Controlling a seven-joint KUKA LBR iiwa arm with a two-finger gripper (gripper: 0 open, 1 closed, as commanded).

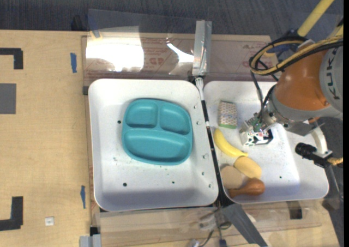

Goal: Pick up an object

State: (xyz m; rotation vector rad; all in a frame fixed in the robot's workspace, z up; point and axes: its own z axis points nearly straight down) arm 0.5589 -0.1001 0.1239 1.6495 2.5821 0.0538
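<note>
Your pincer is hovering low in the right bin; you cannot tell its state. The banana is lying just beside it, bread roll and sponge near, so everything is sitting within easy reach.

banana | yellow, curved | lying flat, diagonal | right bin, left side

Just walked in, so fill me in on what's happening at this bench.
A grey and orange robot arm reaches into the right bin, its gripper low beside a banana. A small patterned packet and brownish food pieces lie close by. The left bin holds a teal divided plate. Nothing looks lifted yet.
</note>
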